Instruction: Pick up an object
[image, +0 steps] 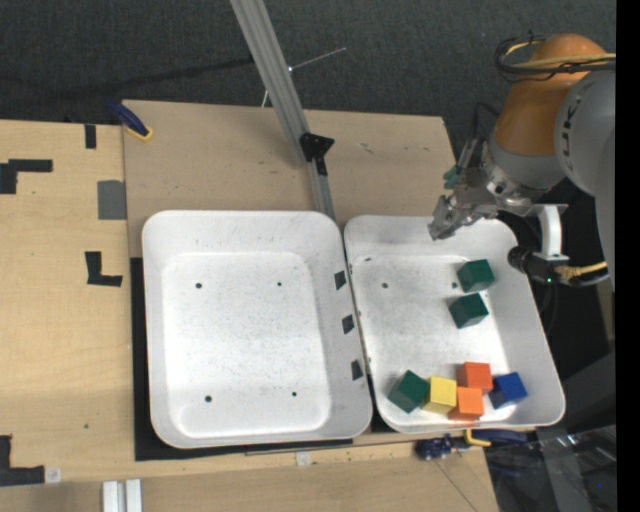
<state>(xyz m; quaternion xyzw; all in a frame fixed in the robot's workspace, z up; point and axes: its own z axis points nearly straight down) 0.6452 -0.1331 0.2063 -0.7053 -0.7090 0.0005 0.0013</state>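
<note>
1. Where the arm enters at the upper right of the frame, its gripper hangs over the upper edge of the right bin; whether the fingers are released or clenched cannot be told, and no object is seen between them.
2. Two dark green blocks lie in the upper right part of the right bin: the upper green block and, just below it, the second green block, close together. Both lie below and to the right of the gripper, apart from it.
3. A cluster of blocks sits along the lower edge of the right bin: a third green block, a yellow block, an orange block, a red-orange block and a blue block, packed close side by side.
4. The left bin lies beside the right bin at the centre of the frame.
5. A grey metal bar runs slantwise from the top of the frame down to the gap between the bins.
</note>
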